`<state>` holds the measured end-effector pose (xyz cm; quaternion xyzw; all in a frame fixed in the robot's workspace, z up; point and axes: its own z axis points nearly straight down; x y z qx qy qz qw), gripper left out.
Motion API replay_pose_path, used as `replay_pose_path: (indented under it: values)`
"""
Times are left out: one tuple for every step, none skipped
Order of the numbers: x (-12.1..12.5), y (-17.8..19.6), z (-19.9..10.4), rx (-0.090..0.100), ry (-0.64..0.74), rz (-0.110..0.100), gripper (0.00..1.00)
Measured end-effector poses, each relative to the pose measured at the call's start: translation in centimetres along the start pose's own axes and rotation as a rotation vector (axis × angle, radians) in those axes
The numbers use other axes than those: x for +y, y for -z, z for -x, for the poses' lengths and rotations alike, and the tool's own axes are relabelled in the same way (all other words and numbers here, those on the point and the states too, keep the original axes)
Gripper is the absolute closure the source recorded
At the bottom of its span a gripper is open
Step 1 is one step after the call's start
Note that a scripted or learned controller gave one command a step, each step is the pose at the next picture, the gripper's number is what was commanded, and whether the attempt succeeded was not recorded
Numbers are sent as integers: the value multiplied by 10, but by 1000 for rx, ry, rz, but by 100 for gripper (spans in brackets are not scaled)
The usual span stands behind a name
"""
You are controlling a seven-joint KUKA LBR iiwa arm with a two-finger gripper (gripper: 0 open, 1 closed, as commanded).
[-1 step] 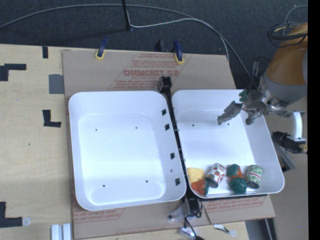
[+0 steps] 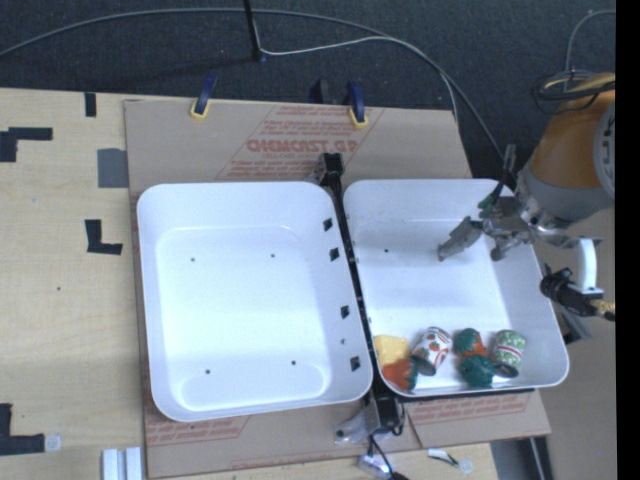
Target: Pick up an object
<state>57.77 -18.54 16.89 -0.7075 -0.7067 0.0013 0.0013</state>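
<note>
**Claw over the right bin's far half, toys heaped at the near wall**

Your claw (image 2: 470,236) hangs over the far part of the right bin (image 2: 400,200), reaching in from the right, with the orange-banded arm (image 2: 570,158) behind it. Two fingers (image 2: 455,244) show, one pointing left and down toward the bin floor, the other shorter at the right; they look spread, with bare white floor between them and nothing pinched. How high they sit above the floor you cannot judge from this slant.

The things to pick lie together along the near wall of the same bin, probably because the shallow floor lets them slide and gather there. From left to right you have a yellow piece (image 2: 391,347) with an orange one (image 2: 400,371) just nearer, a red-and-white toy (image 2: 432,348), a green lump (image 2: 473,360), and a striped green-and-white toy (image 2: 508,352) nearest the right wall. They touch or nearly touch, so any grasp is likely to nudge a neighbour.

Relative to the claw, the heap sits well apart, toward you and near, with open floor between. The striped toy lies almost straight near of the claw; the yellow piece is further left. The left bin (image 2: 240,298) is no concern.

The two bins are clamped onto a cardboard sheet (image 2: 290,138) on the table (image 2: 60,318), likely to stop them shifting.
</note>
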Motion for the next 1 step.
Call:
replay_pose_path:
  values:
    - [-53, -30, -27, 1, 1, 0, 0]
